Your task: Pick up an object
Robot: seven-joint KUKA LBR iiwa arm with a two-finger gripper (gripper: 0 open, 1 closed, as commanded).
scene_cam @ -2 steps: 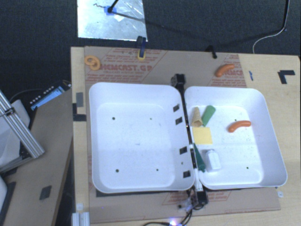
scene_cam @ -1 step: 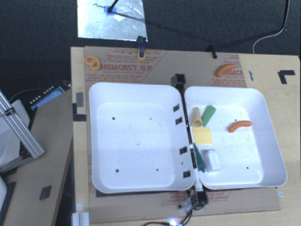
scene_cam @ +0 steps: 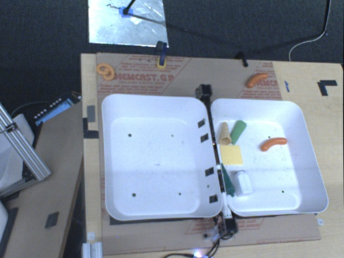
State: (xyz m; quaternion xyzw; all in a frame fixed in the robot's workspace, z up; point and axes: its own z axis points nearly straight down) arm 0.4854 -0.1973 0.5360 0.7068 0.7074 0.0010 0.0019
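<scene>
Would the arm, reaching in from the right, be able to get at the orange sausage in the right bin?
Probably yes: the orange sausage lies alone on open floor in the right bin, apart from the yellow square and green piece.

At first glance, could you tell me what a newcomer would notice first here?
Two white bins sit side by side; the right bin holds an orange sausage, a yellow square and a green stick. A second sausage and a pretzel lie on the board behind them.

left bin (scene_cam: 156, 163) open floor, right bin (scene_cam: 301, 160) cluttered near divider (right half freer)
</scene>
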